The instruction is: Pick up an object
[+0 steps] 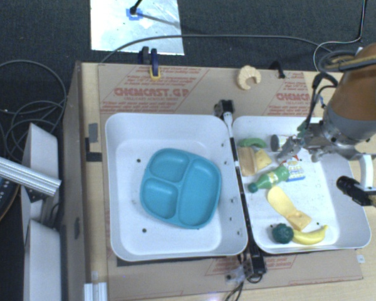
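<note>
We've got the arm point(357, 99) coming in from the right, with the hand point(292, 146) hanging over the upper part of the right bin point(357, 231). Honestly we can't tell from this angle if it's gripping anything, it's just too small and blurry there.

Stuff in the right bin, relative to the hand:
- small card point(294, 170) with red and blue print, just below the hand, the closest thing to it
- green bottle point(269, 180), lying tilted, down and to the left of the hand, its fat end touching the card's edge as far as we can see
- green piece point(252, 143) up by the bin's top left, level with the hand but off to its left
- tan block point(254, 162) right under that green piece, against the divider side
- yellow piece point(287, 208) lower down in the middle, well below the hand
- dark green ball point(281, 233) and banana point(309, 235) side by side near the bottom edge, farthest from the hand

The left bin point(128, 143) holds a blue divided plate point(178, 187), well apart from the hand. Up on the surface point(194, 89) behind the bins there's a beige lump point(249, 77), also away from the hand.
</note>
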Available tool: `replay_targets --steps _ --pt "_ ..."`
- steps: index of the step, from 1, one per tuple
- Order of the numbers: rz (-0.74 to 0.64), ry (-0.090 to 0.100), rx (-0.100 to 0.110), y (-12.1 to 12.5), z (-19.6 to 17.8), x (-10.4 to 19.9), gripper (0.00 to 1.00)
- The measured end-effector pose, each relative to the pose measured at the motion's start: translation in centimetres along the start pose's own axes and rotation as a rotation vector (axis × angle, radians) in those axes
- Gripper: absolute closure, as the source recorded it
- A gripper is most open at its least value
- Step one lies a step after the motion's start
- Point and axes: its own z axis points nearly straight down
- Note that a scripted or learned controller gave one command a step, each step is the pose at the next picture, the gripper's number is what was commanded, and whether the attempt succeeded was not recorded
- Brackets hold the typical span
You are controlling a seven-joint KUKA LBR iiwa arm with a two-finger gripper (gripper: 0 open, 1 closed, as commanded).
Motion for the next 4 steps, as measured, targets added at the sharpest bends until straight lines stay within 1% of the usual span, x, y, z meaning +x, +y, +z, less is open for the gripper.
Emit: replay_targets --steps 1,2,3,4 --pt "0.002 -0.001 -0.001 3.2 11.2 -4.0 0.00" --pt "0.010 -0.002 0.026 8.2 11.2 -1.5 0.00" --pt "0.007 -0.006 0.026 8.2 10.1 -1.7 1.00" --pt "0.002 -0.001 -0.003 0.5 2.0 -0.7 1.00"
